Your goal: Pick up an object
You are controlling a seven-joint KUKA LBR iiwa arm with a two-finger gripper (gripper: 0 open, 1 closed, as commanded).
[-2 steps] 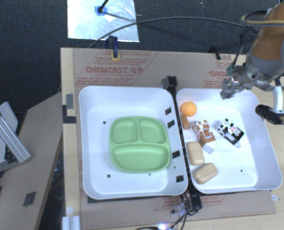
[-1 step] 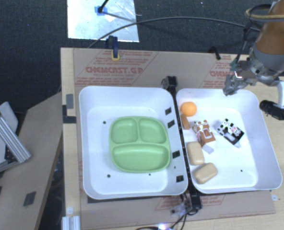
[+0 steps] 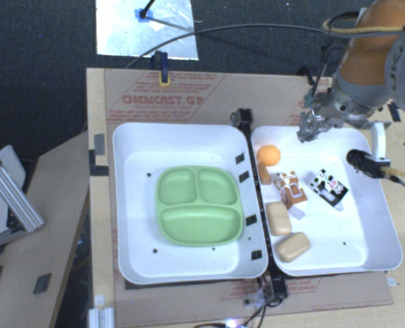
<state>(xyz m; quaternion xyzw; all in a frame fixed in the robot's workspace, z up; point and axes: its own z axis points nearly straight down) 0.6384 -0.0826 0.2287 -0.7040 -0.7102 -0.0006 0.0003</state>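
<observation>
The right bin (image 3: 377, 238) holds an orange ball (image 3: 269, 155) near its far left corner. Just in front of the ball lies a brown and white toy (image 3: 290, 188), and to its right a black and white patterned toy (image 3: 328, 186). Two tan bread-like pieces (image 3: 278, 219) (image 3: 293, 246) lie near the bin's front left. My gripper (image 3: 310, 130) hangs over the far edge of the right bin, right of the orange ball and apart from every object. I see nothing held in it.
The left bin (image 3: 131, 183) carries a green divided plate (image 3: 199, 206). A black divider (image 3: 254, 197) with clips runs between the bins. A blue clamp (image 3: 162, 65) stands on the cardboard behind the left bin.
</observation>
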